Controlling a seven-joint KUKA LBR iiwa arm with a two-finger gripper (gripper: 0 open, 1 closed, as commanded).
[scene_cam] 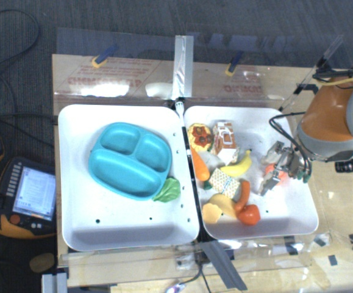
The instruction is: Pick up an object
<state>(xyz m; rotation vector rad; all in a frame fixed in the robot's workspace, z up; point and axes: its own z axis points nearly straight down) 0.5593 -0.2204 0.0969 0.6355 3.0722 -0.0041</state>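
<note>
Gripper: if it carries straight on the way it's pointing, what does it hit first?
Likely bare floor of the right bin. The gripper points down and left over the bin; the tomato lies further along that line, though depth is unclear.

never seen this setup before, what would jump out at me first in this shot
The big blue divided plate in the left bin, a green leaf at its lower right edge. Next, the bright toy food along the right bin's left side: a banana, tomato and carrot. The gripper hangs over that bin's right part.
</note>
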